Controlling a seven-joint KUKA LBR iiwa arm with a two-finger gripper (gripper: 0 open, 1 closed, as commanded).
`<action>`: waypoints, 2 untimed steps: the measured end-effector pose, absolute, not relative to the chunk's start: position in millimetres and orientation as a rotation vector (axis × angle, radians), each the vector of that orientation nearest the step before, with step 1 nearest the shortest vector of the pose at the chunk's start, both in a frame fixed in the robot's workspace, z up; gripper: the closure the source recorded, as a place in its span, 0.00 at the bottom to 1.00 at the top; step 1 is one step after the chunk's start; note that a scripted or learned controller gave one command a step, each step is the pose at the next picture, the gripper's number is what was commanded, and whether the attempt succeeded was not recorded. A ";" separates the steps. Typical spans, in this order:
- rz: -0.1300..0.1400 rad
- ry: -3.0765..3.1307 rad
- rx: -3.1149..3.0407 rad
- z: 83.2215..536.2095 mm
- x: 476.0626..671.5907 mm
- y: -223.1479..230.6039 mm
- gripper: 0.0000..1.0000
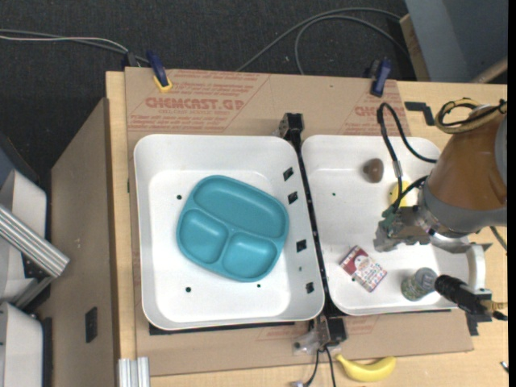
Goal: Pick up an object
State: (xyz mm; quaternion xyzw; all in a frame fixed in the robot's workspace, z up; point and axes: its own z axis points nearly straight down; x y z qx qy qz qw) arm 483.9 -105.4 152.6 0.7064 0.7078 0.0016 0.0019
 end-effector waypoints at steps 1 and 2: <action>0.007 2.220 2.215 213.3 481.2 -99.0 1.00; 0.006 2.220 2.216 267.0 482.4 -98.8 1.00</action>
